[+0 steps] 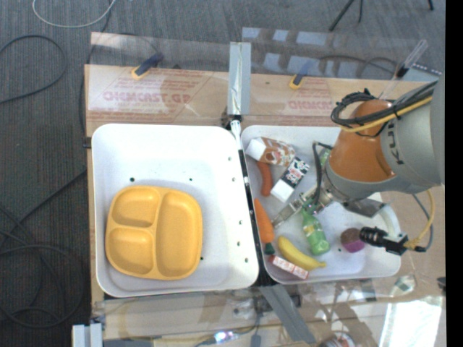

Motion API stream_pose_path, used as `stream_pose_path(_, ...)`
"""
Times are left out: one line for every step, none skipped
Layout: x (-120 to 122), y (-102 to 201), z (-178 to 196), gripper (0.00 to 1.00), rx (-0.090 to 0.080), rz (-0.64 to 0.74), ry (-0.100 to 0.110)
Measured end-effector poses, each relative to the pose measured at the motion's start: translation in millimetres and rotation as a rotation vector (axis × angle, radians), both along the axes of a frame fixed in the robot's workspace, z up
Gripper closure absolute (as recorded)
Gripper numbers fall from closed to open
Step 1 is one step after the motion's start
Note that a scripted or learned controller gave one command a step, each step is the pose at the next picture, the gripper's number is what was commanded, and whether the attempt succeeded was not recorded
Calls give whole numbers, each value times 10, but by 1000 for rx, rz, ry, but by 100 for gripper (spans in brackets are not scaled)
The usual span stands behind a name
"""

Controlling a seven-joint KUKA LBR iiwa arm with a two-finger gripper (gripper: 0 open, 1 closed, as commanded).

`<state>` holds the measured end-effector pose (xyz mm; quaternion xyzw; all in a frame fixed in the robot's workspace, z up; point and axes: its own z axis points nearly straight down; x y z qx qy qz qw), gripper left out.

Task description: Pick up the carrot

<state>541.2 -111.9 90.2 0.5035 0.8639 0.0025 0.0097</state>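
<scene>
Arm in from three o'clock, over the right bin. Yellow tray sits in the left bin. Carrot lies along the right bin's nine o'clock wall. Gripper hangs just beside it, jaws apart, gripping nothing.

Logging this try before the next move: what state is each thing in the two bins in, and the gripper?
carrot: lying along right bin's left wall, not gripped
banana: lying flat
green bottle: on its side
sausage: lying flat
yellow tray: flat in left bin, compartments bare
gripper: low over right bin, holding nothing
</scene>
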Motion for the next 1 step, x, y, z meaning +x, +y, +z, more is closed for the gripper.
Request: stream_pose_path(-527, -158, -6, 0, 1, 41, 4)
